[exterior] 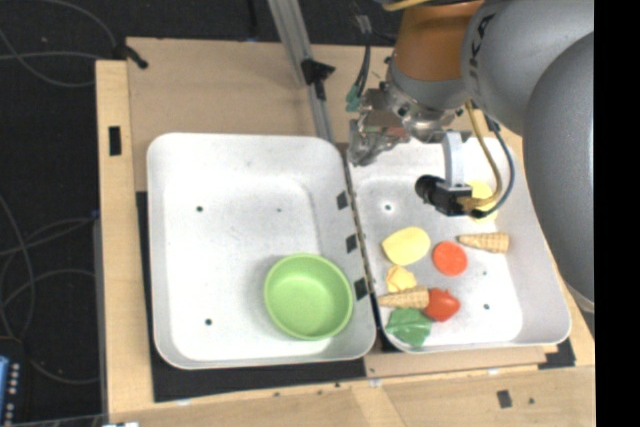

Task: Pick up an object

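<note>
We judge that we are at the approach, with nothing gripped so far. Our two-finger metal gripper (368, 143) hangs over the far corner of the right shallow white plastic bin (520, 320), close to the divide between the bins; we cannot tell how it stands. The toys lie well nearer the camera than the tool: a pale yellow rounded piece (406, 244), beside it an orange-red ball (450, 258), a ridged tan cone (484, 241), and below them a red piece (442, 305) against a green leaf-like piece (408, 325). We should choose the yellow piece, as it lies apart, descend straight over it and close across its narrow side.
</note>
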Tool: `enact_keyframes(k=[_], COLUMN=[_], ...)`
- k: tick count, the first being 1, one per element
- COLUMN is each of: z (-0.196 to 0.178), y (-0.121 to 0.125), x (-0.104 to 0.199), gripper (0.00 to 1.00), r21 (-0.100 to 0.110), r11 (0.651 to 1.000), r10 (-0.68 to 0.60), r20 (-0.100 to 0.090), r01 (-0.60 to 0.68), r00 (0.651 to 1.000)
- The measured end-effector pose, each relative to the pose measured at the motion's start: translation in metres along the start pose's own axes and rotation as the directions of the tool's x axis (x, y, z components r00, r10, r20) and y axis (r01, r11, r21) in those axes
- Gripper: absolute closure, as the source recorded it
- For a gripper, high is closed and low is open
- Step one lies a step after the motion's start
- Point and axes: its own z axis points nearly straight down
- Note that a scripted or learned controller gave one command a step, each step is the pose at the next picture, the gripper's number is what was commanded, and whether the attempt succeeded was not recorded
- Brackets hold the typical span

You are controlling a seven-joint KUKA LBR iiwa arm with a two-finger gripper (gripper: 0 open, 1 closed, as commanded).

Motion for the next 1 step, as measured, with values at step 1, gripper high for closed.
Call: enact_keyframes(k=[1], z=[0.0002], y=[0.0033], x=[0.0503], gripper=[1.00], r21=[-0.002], r11=[1.000], r10=[-0.002], r20=[-0.002], r01=[0.002], r00=[1.000])
